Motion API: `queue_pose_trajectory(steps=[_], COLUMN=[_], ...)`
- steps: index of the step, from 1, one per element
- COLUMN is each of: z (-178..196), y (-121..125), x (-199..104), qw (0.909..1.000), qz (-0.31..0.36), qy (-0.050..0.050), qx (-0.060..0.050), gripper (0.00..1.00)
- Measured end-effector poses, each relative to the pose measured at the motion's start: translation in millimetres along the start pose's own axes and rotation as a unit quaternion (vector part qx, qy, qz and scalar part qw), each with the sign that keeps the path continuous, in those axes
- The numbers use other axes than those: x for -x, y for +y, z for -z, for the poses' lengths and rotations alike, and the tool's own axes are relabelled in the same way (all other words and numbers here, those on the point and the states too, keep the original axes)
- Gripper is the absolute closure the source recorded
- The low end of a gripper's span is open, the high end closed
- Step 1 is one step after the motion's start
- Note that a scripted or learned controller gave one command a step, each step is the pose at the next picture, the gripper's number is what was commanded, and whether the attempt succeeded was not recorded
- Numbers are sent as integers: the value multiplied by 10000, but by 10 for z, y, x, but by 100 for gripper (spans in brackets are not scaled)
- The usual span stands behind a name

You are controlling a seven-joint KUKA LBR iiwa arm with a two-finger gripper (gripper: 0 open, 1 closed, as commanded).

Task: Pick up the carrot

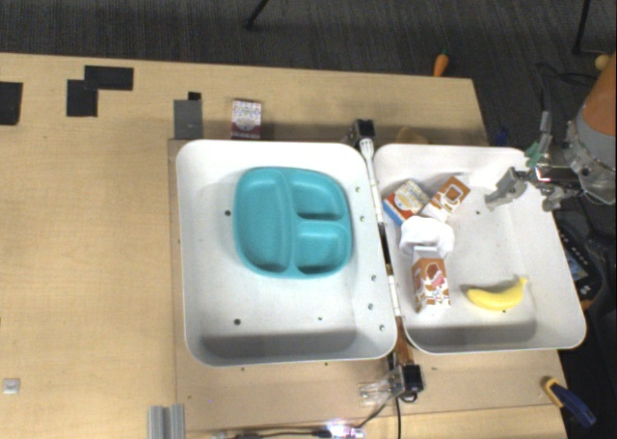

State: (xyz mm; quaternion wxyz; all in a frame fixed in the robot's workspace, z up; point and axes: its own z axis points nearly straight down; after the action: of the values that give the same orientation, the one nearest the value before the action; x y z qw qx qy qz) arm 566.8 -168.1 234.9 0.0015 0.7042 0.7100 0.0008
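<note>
- Camera view: the wooden bench point(87, 263) carries two shallow white bins side by side, the left bin point(193, 234) and the right bin point(549, 263), touching along their inner rims.
- The grey arm point(593, 143) enters from the right edge, and its gripper point(506, 188) hangs over the far right part of the right bin, pointing inward and to the left.
- Whether the gripper is open or closed cannot be told at this angle; nothing can be seen gripped in it.
- Which item is the carrot cannot be told for sure. A small orange object point(441, 64) sits at the far edge of the bench, beyond the right bin and well apart from the gripper.
- A teal divided plate point(294, 220) lies in the middle of the left bin.
- In the right bin, a banana point(496, 295) lies near the front wall.
- Along that bin's left side stand a brown-and-white carton point(431, 283), a white packet point(426, 233) just behind it, and two more small cartons, one blue and orange point(407, 198), one brown point(449, 194), side by side.
- A small printed box point(247, 119) and a grey block point(188, 117) stand on the bench behind the left bin.
</note>
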Motion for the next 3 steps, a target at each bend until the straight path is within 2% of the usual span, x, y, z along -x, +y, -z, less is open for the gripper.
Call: queue_pose_trajectory(steps=[1,2,3], z=[-636,-493,-504], y=[29,235,-182], x=[-541,-1169,-1821], qw=[9956,9697,9709], qz=[-935,-2445,-2393], qy=[21,17,18], qx=[-25,-6,-31], gripper=[0,0,0])
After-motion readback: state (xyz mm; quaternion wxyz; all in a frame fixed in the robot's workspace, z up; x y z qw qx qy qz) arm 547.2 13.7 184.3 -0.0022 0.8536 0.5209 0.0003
